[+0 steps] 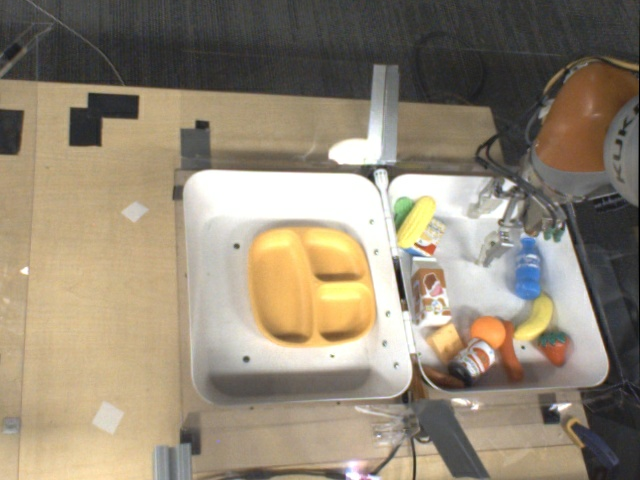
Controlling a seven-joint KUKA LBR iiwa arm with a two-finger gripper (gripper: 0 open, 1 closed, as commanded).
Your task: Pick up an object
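No lettering can be read. The brown carton [431, 295] in the right bin [590, 363] and the small bottle [474, 360] at its 5 o'clock carry printed labels, too blurred to make out.

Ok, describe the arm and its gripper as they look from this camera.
The arm shows a rounded orange band above a grey wrist section, with part of a dark marking on a grey link at the picture's edge. Black cables loop beside the wrist. The gripper is bare silvery metal, with thin fingers and small dark fittings.
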